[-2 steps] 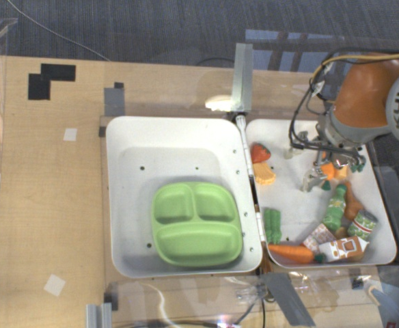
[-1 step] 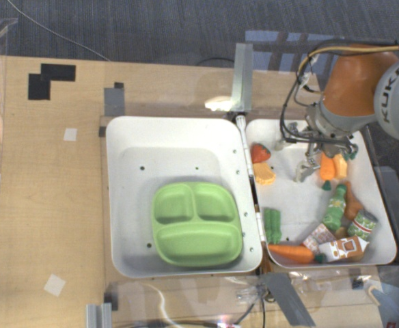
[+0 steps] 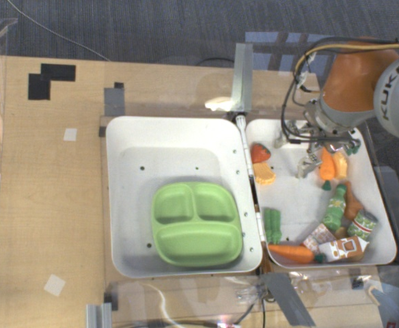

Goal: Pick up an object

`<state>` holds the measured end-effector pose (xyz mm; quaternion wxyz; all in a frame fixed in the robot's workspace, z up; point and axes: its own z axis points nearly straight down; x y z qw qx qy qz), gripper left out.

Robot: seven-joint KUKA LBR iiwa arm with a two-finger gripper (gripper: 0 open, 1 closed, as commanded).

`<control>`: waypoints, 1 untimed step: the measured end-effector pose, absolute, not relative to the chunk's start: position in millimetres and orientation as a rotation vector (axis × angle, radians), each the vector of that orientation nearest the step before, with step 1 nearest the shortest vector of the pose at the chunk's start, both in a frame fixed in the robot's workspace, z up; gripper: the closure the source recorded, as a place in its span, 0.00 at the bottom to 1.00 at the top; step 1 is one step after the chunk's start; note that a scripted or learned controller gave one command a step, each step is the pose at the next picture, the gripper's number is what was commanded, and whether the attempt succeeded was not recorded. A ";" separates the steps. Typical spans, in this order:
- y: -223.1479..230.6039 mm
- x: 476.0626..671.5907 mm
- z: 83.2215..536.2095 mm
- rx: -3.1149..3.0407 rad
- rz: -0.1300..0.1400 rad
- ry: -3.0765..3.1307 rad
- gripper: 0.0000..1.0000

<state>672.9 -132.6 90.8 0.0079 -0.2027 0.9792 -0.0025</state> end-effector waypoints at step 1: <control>-134.2 672.7 90.1 -0.597 -0.004 3.069 0.00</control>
